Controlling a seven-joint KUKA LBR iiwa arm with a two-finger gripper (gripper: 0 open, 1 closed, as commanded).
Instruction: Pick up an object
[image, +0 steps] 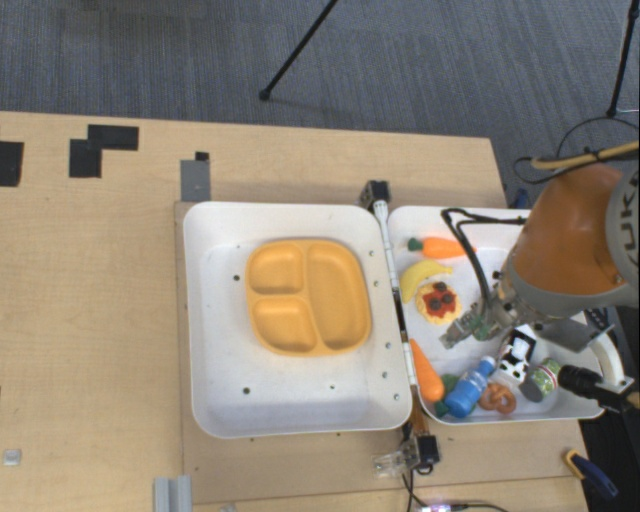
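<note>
The hand (478, 325) hangs low in the right bin (500, 222), beside the pizza toy (438, 301); I can't tell its grip. Best to centre over one toy, clear of the banana (420, 275).

This looks like a robotics lab. A plywood bench (90, 330) carries two white bins (200, 330) clamped side by side, black tape markers (100, 148) sit on its surface, grey carpet (150, 50) lies beyond, and what is probably a stand leg (300, 50) crosses it.
</note>
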